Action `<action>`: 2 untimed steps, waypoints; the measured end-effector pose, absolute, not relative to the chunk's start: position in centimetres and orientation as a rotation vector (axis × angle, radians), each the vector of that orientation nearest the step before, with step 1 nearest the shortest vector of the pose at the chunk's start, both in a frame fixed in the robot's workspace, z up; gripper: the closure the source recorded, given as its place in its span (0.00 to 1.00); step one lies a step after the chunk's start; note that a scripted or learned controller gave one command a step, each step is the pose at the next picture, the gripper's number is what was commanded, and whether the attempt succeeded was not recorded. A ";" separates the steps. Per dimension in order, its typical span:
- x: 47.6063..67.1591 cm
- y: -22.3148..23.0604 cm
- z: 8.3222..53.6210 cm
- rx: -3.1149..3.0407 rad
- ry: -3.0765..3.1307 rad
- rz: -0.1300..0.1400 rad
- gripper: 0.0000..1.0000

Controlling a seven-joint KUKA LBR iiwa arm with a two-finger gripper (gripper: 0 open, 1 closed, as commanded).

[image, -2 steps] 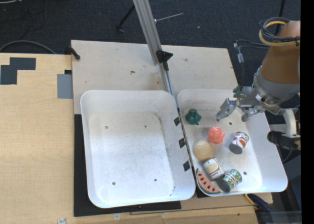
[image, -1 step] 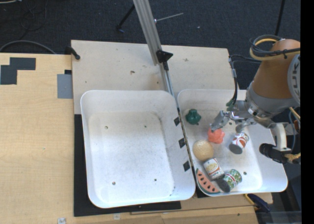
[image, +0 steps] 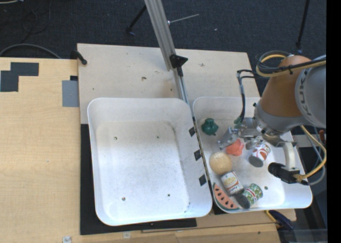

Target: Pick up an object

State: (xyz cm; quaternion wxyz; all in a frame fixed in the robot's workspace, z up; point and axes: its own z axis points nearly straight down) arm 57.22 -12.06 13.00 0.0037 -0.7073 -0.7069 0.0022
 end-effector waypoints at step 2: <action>56.6 -12.3 18.9 -2.230 -2.215 -0.002 1.00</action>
